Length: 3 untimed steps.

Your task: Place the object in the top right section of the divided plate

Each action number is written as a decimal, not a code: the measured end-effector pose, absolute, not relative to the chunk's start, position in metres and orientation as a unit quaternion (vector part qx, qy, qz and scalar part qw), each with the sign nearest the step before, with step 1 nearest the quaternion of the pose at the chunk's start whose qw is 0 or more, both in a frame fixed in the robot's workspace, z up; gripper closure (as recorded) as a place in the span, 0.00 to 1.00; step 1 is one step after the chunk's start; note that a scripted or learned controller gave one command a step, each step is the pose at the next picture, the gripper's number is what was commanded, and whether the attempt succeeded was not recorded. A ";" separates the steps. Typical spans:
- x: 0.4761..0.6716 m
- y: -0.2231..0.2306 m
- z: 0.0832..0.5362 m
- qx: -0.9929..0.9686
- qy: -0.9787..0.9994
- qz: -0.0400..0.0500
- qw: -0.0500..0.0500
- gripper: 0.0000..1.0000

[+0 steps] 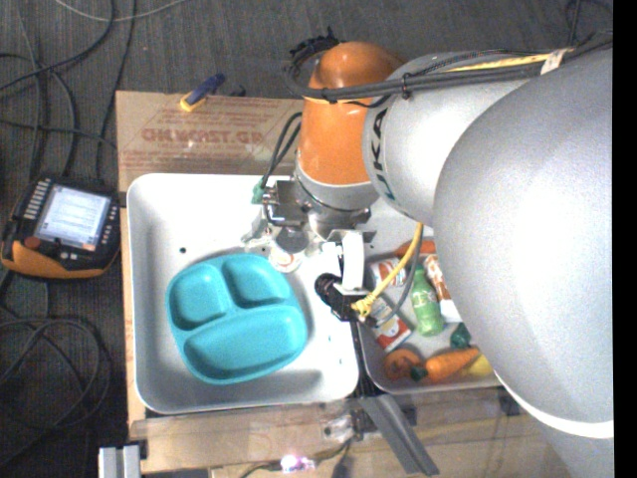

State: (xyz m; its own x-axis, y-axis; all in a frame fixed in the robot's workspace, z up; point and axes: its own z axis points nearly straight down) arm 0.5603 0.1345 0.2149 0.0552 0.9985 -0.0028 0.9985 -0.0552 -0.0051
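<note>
The grey arm (498,197) with its orange band (343,118) reaches in from the right and hangs over the left white bin (149,207), which sits on the worktop beside the right bin (373,366) of toy food. In the left bin lies the teal divided plate (236,315), tilted somewhat in the view, with two small sections along its upper side and one large section below.

The gripper (284,252) stands just above the plate's upper right corner, at the rim of the top right section (264,279). A small pale, roundish object (287,260) shows at its tip, touching or just over that rim; it may be the thing to be placed, though the view here is too cluttered to be sure, and I cannot tell how far the gripper is spread or whether the object truly sits in its hold.

To do this step well, I judge the gripper should be carried a little down and left, so the object hangs over the middle of that section rather than its raised edge, then lowered close before release. Let go from the rim and the object could roll off into the bin or across the divider.
</note>
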 end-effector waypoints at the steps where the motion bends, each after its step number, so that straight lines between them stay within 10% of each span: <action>1: 0.566 0.121 0.194 -0.676 -0.737 0.003 0.000 1.00; 3: 0.587 0.128 0.180 -0.689 -0.725 0.003 0.000 1.00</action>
State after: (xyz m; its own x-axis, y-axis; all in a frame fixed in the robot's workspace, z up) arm 0.5870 0.1282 0.1804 -0.0510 0.9987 -0.0044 0.9987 0.0509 -0.0046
